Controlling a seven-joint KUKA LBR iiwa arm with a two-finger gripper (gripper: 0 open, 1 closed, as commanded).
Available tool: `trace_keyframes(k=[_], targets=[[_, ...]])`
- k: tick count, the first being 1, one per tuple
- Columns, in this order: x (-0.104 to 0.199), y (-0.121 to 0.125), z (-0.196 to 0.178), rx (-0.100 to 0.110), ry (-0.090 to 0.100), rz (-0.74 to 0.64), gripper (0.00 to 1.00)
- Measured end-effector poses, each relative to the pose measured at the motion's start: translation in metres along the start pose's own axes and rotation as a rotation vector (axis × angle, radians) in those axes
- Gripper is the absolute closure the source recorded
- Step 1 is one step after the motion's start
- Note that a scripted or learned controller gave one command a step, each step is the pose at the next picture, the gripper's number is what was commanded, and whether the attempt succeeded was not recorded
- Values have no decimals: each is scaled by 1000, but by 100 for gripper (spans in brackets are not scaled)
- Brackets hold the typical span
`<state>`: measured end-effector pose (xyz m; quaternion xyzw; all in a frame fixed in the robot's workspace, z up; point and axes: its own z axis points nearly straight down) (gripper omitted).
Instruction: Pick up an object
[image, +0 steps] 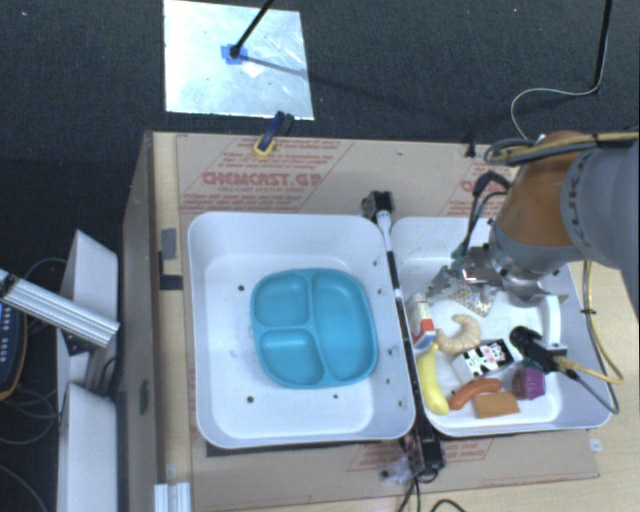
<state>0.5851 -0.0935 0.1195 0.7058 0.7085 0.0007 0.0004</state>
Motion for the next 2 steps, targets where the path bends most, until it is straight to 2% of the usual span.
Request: trace_keyframes(k=[1, 2], targets=[[-50, -32, 35, 1, -2, 3, 0], [-76, 46, -21, -4, -3, 0, 0]])
